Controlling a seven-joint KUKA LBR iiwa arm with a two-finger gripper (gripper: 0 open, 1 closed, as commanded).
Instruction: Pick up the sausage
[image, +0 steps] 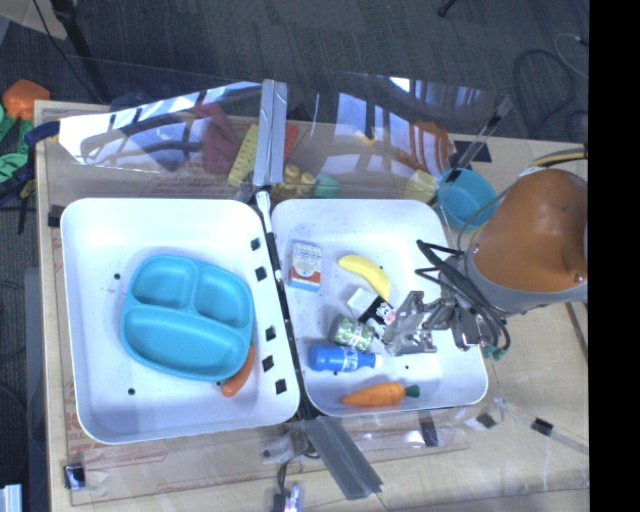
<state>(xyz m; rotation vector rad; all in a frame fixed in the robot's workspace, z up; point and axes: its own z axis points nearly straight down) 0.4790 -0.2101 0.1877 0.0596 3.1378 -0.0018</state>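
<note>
Sausage (238, 381), wedged in the left bin (85, 300) under the blue tray (187, 315), is judged light, soft and slippery, best pinched mid-length; whether the tool (408, 322) is closed cannot be told.

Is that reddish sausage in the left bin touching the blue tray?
Touching. The camera view shows the sausage tucked against the lower right edge of the blue divided tray, partly under its rim, with no white bin floor between them.

Two white bins (90, 330) sat side by side. One blue tray (187, 316), one sausage (238, 380), one banana (364, 272), one carrot (375, 395), one blue bottle (340, 358) and one small carton (306, 265) lay within.
</note>
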